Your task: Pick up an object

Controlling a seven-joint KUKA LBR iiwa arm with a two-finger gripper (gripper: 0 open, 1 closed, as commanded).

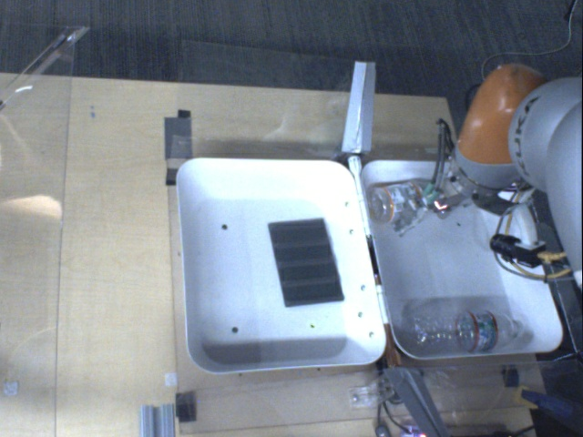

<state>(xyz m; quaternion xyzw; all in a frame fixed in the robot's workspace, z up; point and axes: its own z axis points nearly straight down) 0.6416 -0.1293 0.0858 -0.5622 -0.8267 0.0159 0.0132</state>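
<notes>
In the right bin, my gripper hangs low over the far left corner. A small clear plastic object lies right against its tip, and whether the two touch is too blurred to tell. Along the near wall of the same bin, a clear plastic bottle rests on its side. A black ribbed rectangular pad lies flat in the middle of the left bin.
The grey arm with its orange band covers the right bin's far right corner. Cables hang over that bin's right side. A metal post stands behind the divide between the bins. Bare wooden bench spreads to the left.
</notes>
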